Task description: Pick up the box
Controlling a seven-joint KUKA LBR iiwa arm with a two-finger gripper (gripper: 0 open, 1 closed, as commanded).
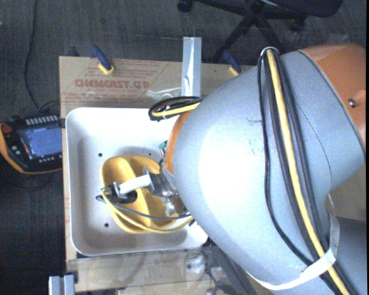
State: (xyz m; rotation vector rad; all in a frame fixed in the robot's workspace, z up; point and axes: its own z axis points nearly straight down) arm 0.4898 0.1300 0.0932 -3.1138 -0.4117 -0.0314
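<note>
The grey arm (pixel 258 177) reaches down into the left white bin (pixel 80 165) and covers that bin's right half. My gripper (pixel 164 192) is low in the bin, right over a yellow rounded object (pixel 126 168) that lies in the bin's middle. A small green edge (pixel 163 146) peeks out beside the wrist, and I cannot tell what it belongs to. Whatever lies under the arm is hidden.
The bin rests on a brown board (pixel 104 85) with blue clamps at its back edge. A handheld control pendant (pixel 34 143) lies on the floor to the left. An office chair base (pixel 258 11) stands behind the bench.
</note>
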